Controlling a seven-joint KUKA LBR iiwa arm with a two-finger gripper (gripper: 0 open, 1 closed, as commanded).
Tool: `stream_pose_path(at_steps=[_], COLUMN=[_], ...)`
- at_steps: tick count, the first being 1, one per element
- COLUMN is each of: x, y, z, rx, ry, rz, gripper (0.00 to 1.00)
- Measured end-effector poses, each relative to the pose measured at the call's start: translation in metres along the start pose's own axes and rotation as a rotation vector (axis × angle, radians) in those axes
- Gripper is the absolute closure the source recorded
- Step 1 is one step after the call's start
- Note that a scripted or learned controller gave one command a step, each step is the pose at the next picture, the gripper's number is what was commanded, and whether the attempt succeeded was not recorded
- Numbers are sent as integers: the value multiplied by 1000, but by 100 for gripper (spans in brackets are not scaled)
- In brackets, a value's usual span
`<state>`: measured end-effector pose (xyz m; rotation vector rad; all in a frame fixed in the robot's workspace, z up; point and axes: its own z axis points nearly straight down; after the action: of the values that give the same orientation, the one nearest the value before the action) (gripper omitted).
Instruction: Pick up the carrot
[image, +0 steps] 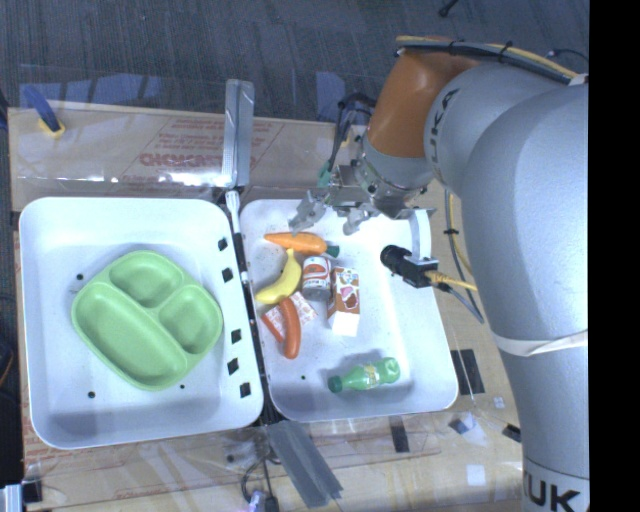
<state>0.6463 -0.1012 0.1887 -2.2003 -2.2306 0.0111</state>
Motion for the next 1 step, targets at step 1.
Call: stream_pose_path(at_steps=[1], x=[5], y=[21], z=[82], rx=[-37], ry=[-12], rz=[-326], gripper=[0])
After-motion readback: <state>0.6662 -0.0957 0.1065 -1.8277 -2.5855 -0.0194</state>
